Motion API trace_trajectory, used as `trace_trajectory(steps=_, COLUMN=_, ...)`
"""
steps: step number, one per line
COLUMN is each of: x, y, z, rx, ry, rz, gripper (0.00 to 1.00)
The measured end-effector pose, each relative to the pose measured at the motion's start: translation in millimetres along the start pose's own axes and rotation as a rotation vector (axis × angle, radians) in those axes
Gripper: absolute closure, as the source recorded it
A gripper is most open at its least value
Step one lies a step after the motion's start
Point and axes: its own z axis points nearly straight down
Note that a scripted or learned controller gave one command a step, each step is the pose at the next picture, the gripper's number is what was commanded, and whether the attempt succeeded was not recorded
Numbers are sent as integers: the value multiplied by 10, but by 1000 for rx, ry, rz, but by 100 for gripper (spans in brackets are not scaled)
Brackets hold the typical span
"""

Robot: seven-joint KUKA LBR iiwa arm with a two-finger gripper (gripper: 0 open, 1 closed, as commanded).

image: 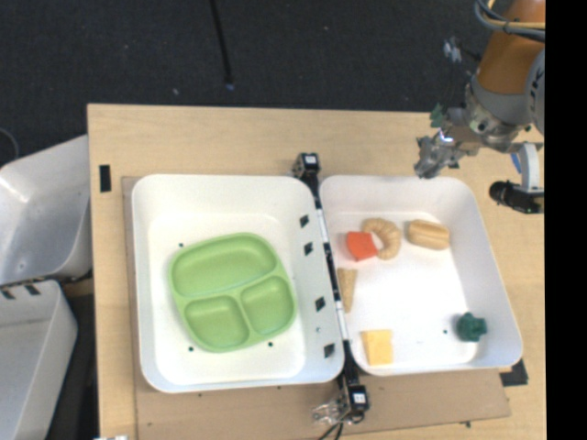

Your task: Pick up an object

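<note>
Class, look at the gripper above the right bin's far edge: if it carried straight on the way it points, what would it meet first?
The gripper points down, so it would probably meet the right bin's far rim first, not a food item; depth is hard to judge from this view.

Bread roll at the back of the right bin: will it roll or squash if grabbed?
The bread roll looks rounded and oblong, so a nudge may roll it. It appears to be a rigid toy, probably light. It lies close to the ring pastry, which may get bumped.

arm point(507, 53) cut off at right edge
</note>
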Motion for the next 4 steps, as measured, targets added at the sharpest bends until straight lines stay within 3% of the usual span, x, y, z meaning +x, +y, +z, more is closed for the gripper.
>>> trace_trajectory(steps=2, x=932, y=-70, z=-61, rx=3, ry=2, rz=-4, gripper=100)
trace_trajectory(steps=4, x=2088, y=-78, z=105, rx=4, ry=1, rz=-5, gripper=100)
